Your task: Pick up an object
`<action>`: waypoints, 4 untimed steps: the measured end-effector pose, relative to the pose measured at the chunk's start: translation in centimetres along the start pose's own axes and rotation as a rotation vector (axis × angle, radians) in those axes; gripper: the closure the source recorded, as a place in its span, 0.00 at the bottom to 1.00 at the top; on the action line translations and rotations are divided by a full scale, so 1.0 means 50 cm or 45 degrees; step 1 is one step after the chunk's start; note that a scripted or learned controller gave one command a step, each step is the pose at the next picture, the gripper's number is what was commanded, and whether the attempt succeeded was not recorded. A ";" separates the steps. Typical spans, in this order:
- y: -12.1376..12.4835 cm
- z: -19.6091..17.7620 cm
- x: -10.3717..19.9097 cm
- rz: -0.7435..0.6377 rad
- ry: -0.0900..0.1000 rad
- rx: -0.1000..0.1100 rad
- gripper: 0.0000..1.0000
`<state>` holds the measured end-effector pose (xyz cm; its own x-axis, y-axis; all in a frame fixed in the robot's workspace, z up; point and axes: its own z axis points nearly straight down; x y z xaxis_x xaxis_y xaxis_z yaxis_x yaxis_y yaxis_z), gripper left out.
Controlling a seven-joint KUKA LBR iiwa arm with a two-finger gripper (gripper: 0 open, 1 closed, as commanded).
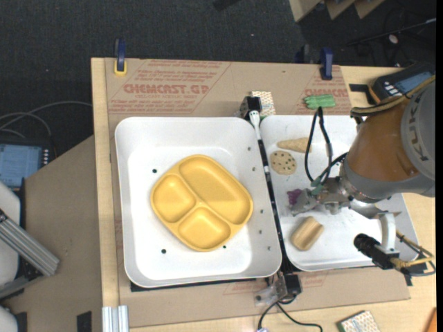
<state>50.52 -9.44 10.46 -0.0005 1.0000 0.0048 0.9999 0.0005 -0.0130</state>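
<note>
- While reaching in from the right, the arm (pixel 387 151) is hanging over the right bin (pixel 346 258), its orange band sitting above the grey wrist and a black cable looping down beside it.
- Low over that bin's middle, the gripper (pixel 320 198) is pointing leftward toward a small purple object (pixel 296 197); whether the jaws are wide, narrow or holding anything cannot be told, since wrist and cable are crowding them.
- Nearest the bin's front edge, a tan bread-like block (pixel 306 233) is lying tilted, just beside the gripper and apart from the purple object.
- Farther back, a round speckled cookie (pixel 282 162) is resting near the bin's left wall, with a pale cone-shaped piece (pixel 293 144) just behind it.
- Across the divide, the left bin (pixel 138 144) is bearing a yellow three-compartment plate (pixel 201 201), lying well clear of every wall.
- Farthest back, the brown board (pixel 173 85) is showing red lettering reading roughly "CHEMCAST GP", a green object (pixel 319 102) is lying on it, and blue clamps (pixel 121 56) are gripping its rear edge.
</note>
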 end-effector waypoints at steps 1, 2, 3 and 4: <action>0.111 0.042 0.000 -0.002 -0.008 -0.021 0.00; -0.041 0.042 0.001 0.004 -0.003 -0.006 0.00; -0.032 0.019 -0.001 0.004 -0.010 -0.022 1.00; -0.033 0.020 0.000 0.004 -0.009 -0.021 0.00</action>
<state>48.88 -9.46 9.48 0.0027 1.0000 -0.0026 1.0000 -0.0027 0.0033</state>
